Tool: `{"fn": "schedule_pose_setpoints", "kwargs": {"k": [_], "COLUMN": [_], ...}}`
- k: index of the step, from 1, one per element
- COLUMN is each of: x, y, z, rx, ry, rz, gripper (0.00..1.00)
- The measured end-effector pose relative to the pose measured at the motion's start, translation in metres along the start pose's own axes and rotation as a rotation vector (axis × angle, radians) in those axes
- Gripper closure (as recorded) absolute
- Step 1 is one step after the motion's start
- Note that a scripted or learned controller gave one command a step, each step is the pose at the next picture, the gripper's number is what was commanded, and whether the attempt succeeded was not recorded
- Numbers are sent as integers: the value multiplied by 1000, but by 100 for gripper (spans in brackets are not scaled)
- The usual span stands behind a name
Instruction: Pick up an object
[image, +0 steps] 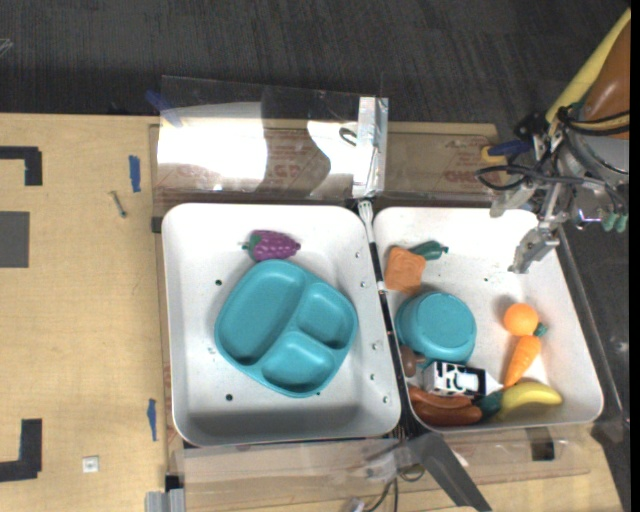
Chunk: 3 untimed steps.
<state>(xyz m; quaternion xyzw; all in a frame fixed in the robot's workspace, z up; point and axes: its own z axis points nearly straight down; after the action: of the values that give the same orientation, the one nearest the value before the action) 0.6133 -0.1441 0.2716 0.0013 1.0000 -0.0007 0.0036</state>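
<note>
My gripper (528, 252) hangs over the far right corner of the right bin (470, 232), above bare white floor, with nothing under it. The nearest objects are an orange ball (519, 318) and a carrot (521, 358), lower down along the bin's right side. A yellow banana (530, 397) lies in the near right corner. A teal bowl (436, 326) sits at the bin's left, with an orange toy with a green stem (405, 268) behind it. A black-and-white item (458, 379) and a red-brown sausage (445, 408) lie at the front.
The left bin (185, 300) holds a teal divided plate (288, 325) and purple grapes (272, 244). A clear plastic wall with a taped metal post (369, 145) stands behind the bins. Cables (520, 165) hang near the wrist at the right.
</note>
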Motion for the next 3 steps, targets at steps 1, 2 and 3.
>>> {"fn": "schedule_pose_setpoints", "kwargs": {"k": [1,2,3], "x": [17,40,74], "y": [-60,-79,-79], "z": [107,183,183], "rx": [-3,1,0], "ry": [8,-4,-1], "rz": [-150,-95,-120], "gripper": [0,0,0]}}
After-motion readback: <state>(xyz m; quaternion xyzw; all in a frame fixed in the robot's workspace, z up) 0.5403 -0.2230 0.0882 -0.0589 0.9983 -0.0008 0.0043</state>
